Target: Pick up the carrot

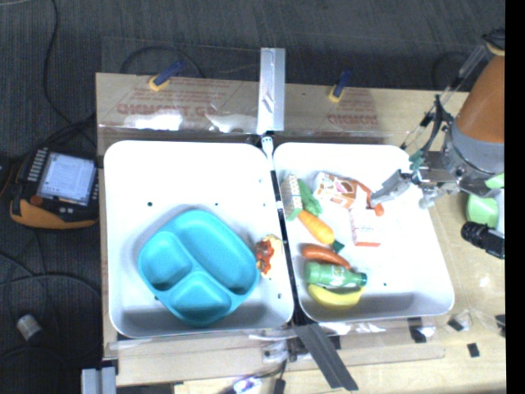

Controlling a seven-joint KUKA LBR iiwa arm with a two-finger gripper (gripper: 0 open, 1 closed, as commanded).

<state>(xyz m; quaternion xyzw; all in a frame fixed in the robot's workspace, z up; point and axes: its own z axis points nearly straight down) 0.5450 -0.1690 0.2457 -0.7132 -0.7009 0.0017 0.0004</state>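
Carrot [315,225] lies in right bin [426,253], near the divider, green top toward upper left, just above a red pepper [326,255]. Gripper [382,194] hangs over the same bin, up and right of the carrot, apart from it. Opening width cannot be told; nothing seen held.

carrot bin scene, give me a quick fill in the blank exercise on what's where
1. The carrot lies in the ____ bin as the camera sees it.
2. The yellow banana lies at the ____ edge of that bin's pile.
3. The divided tray in the other bin is ____ in colour.
4. The gripper hovers over the ____ bin.

Missing words: right; near; blue; right
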